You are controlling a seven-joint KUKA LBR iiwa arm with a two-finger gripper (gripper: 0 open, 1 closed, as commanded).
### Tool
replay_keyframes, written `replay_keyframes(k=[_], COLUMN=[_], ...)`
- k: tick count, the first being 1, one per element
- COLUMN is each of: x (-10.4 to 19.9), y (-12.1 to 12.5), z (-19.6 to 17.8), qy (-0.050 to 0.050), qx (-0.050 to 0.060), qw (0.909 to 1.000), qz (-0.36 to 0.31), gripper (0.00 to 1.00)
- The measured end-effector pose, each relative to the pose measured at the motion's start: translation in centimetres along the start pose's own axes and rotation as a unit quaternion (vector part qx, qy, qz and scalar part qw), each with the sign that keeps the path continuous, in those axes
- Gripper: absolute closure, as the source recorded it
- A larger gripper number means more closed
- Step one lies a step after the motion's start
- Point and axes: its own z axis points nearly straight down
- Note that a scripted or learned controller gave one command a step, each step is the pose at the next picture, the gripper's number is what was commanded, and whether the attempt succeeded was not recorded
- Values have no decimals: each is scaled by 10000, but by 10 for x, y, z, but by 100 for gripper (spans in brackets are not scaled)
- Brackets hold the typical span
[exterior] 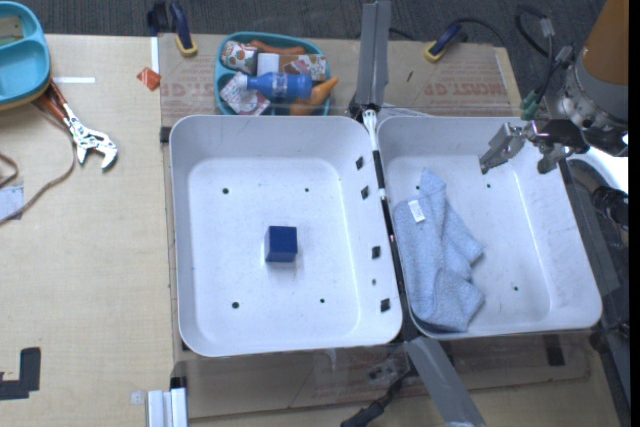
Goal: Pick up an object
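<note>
Claw at the upper right corner of the right bin, hanging over the far rim from the grey arm with its orange band; two dark fingers spread wide, nothing between them. Just below and to the left of the claw, inside the same bin, a crumpled light-blue cloth, lying flat against the bin's left wall and floor, apart from the fingers. Well to the left of the claw, across the divider between the bins, a small dark-blue cube sitting alone near the middle of the left bin, upright on the white floor. Farther left and above, beyond the left bin's far rim, a teal bowl packed with mixed small items, among them a blue-and-white bottle and something orange. Far to the left of the claw on the tan surface: a silver wrench with a brown cord trailing from it, and the edge of a light-blue tray at the frame's border. Two blue-and-yellow clamps at the far edge of the surface, one left of the bowl, one above and left of the claw.
</note>
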Motion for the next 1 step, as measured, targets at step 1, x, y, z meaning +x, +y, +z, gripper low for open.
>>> replay_keyframes(k=[1], x=[-20], y=[-14], z=[-1], qy=[2], qx=[-2], qw=[9997], qz=[232], gripper=[0])
